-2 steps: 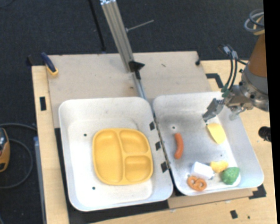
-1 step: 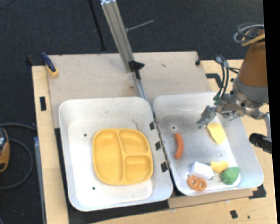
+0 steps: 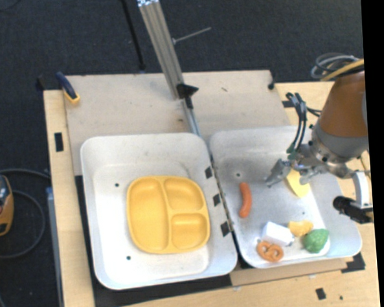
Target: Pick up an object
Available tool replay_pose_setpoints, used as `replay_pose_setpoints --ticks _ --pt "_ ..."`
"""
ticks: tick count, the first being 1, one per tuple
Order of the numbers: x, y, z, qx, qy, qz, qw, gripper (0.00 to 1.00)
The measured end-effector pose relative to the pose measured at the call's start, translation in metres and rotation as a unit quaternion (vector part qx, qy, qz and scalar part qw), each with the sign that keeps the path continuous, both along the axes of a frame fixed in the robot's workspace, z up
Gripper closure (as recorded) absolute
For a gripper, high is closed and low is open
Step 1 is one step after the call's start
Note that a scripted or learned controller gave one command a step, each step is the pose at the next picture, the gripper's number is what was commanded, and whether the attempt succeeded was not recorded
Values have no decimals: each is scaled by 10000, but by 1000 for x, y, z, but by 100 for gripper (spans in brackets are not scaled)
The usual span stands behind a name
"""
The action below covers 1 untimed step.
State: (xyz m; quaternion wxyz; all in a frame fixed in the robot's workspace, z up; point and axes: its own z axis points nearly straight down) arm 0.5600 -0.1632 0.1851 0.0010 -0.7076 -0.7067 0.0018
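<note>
Nearest the camera, along the front wall of the right bin (image 3: pixel 353 240), sits a small cluster: a pretzel-shaped orange piece (image 3: pixel 270 250), a white block (image 3: pixel 276 232) just behind it, a small yellow piece (image 3: pixel 301 227) and a green lump (image 3: pixel 316 240), all close together and some touching, which would likely make any one of them awkward to take cleanly. An orange-red sausage shape (image 3: pixel 245 199) lies by itself nearer the bin's left wall, well apart from the rest and probably the easier target. Farther back, a pale yellow wedge (image 3: pixel 299 183) lies right under the gripper (image 3: pixel 295 170), which hangs low over the bin's rear half with the grey and orange arm (image 3: pixel 343 117) reaching in from the right; the placing suggests the wedge is the object chosen for picking. Whether the jaws are spread or pressed together cannot be told from this slant, and nothing shows the wedge pinched between them, so it seems to rest on the bin floor. Beside it, the left bin (image 3: pixel 99 168) carries a yellow divided plate (image 3: pixel 168 213) near its middle, away from the work. Both bins sit side by side on the table (image 3: pixel 124 108).
</note>
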Motion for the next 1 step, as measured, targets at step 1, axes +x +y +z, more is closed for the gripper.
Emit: replay_pose_setpoints --ticks 1 --pt "-2 7 -51 4 -2 -4 10000 0"
